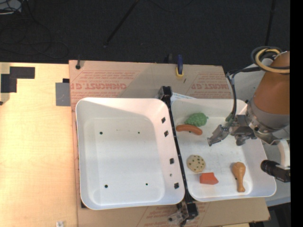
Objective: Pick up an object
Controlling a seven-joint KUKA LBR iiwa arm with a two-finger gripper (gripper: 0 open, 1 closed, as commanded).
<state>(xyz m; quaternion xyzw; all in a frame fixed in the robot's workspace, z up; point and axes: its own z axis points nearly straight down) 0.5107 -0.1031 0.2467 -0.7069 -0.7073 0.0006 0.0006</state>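
The right bin (222, 196) holds several toy foods. A green leafy piece (197, 119) lies at the back, with an orange sausage (189, 129) just in front of it. A round speckled cookie (195, 163) and a red wedge (208, 178) sit near the front left. A tan drumstick (239, 175) lies at the front right. My gripper (224, 140) hangs over the middle of this bin, right of the sausage and above the cookie. It is open, and nothing sits between its fingers.
The left bin (124, 152) adjoins the right one along a black clipped seam (171, 145). Brown cardboard (123, 82) lies under both bins. The arm's orange band (277, 86) and cables rise at the right edge.
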